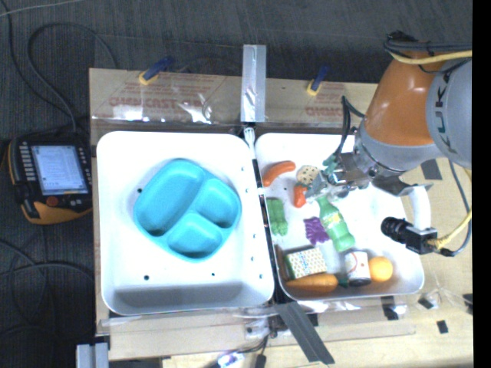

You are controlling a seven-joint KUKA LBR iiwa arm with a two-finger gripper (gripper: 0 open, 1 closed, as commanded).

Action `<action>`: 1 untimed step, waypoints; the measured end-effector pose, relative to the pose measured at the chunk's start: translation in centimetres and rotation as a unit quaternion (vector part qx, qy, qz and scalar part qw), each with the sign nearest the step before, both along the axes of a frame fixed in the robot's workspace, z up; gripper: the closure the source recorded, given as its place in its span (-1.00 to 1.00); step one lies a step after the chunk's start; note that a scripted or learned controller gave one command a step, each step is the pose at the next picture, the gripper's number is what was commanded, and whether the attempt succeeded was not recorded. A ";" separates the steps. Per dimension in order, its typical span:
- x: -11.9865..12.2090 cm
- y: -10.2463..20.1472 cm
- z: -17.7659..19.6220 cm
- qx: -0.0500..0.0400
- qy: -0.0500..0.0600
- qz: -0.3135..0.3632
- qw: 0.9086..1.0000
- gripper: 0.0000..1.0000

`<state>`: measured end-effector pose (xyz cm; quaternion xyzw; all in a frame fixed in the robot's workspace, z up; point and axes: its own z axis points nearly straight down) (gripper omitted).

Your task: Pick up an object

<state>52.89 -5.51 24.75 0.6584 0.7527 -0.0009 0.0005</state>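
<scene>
The gripper [331, 181] hangs over the right bin [399, 221], above the green bottle [334, 225] — finger opening cannot be determined.

Risk: packed contents; a descent may nudge neighbours or pinch two items.

Count: one sausage [278, 170], one die [308, 175], one orange [380, 269] (others unclear), one blue tray [188, 208].

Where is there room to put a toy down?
The left bin has bare white floor all around the blue divided tray, widest along its near edge. The right bin is crowded with toy food, under the gripper.
</scene>
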 end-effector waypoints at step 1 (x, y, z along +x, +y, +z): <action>-1.0 1.2 -1.3 0.000 0.001 0.104 0.995 1.00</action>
